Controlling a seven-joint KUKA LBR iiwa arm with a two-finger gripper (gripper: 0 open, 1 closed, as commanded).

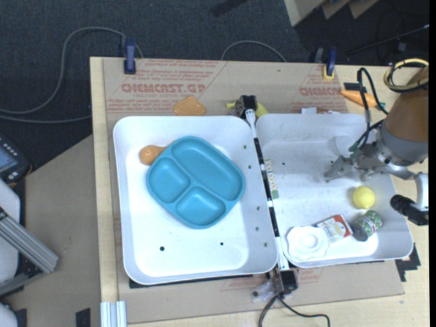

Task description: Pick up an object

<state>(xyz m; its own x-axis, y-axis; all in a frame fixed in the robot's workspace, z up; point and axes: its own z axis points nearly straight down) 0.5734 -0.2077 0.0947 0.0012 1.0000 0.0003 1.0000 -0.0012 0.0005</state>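
Where the two bins meet, counting runs thus: left bin (129, 203), one blue divided tray (195, 180) and one orange item (150, 154) at its upper-left edge, bare floor below. Right bin (300, 148): one white lid (305, 242), one carton (334, 227), one green ball-like item (369, 223), one yellow ball (364, 197). Gripper (349, 165): fingers spread, holding nothing, low over the bare floor above the yellow ball.

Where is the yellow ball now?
The yellow ball lies in the right bin, near its right edge, just above the green item and below the pincer.
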